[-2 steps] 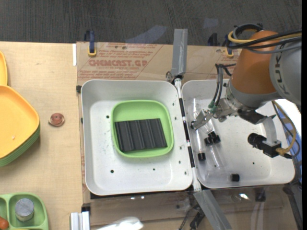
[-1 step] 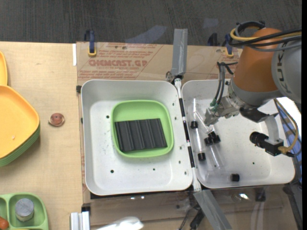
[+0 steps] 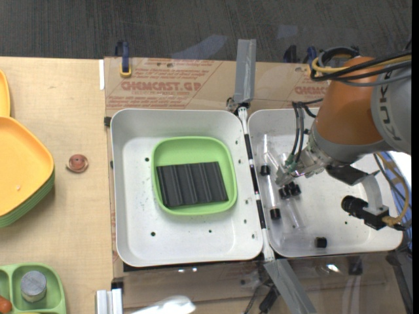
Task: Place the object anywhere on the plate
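The grey arm with the orange band (image 3: pixel 350 110) was reaching down into the right shallow white bin (image 3: pixel 366 241); its two-finger gripper (image 3: pixel 289 175) was low among some small black pieces (image 3: pixel 289 190) and thin clear rods (image 3: pixel 270 169), so the step in hand seemed to be the picking, not yet the placing. How the jaws stood I could not tell, nor whether anything was between them; the wrist covered much of that place. The green square plastic plate (image 3: pixel 195 147), with a dark ribbed rectangular mat (image 3: pixel 191 183) lying on it, sat in the left white bin (image 3: pixel 131 234). The next move would probably call for a firm grasp, a lift and a carry leftward over the divider; which small piece was the object stayed unclear, as these were tiny and blurred.
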You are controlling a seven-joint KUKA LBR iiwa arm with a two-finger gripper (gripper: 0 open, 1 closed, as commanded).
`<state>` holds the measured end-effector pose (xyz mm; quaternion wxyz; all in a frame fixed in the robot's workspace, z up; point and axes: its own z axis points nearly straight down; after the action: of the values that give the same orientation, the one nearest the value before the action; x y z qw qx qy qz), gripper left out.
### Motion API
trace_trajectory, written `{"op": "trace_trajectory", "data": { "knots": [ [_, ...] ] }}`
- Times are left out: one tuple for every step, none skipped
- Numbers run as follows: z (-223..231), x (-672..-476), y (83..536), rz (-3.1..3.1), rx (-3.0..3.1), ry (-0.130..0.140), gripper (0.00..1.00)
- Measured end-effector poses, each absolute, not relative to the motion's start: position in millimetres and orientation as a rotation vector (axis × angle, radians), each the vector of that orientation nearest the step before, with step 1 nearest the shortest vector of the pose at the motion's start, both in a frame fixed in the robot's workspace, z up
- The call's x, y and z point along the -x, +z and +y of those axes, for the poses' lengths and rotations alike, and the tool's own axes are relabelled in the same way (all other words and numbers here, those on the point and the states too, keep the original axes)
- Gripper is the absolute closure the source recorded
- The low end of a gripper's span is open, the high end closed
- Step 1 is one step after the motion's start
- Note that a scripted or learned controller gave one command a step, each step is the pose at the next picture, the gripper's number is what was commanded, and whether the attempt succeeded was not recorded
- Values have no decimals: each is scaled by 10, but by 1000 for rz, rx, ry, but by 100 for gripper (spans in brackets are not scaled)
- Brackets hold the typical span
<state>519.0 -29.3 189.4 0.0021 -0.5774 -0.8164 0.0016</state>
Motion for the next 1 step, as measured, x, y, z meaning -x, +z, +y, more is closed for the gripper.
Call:
{"op": "trace_trajectory", "data": {
  "knots": [
    [207,-5218,1896,-2621,1727,4,100]
  ]
}}
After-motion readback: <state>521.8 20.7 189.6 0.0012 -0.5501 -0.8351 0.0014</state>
